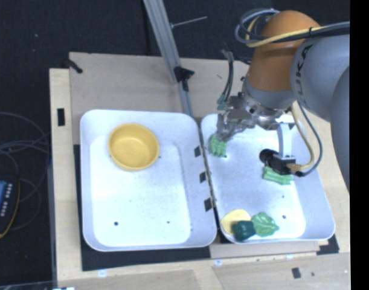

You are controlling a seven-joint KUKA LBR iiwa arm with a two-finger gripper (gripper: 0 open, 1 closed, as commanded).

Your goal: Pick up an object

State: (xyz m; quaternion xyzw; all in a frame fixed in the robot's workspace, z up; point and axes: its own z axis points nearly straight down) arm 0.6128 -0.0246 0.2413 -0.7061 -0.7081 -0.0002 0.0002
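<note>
Green object (pixel 218 145) is seen at left edge of right bin (pixel 314 213), directly under tool (pixel 226 132). Judged light, soft, best pinched across narrow middle. Left bin (pixel 142 222): one yellow bowl (pixel 133 146). Right bin: three other green pieces, one yellow piece. Tool opening cannot be told.

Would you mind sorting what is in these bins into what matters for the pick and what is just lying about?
Belongs to the job:
gripper, right above the green piece
green piece beneath it, right bin

Lying about:
yellow bowl, left bin
green block
yellow, dark green and light green pieces, right bin's near corner
</note>
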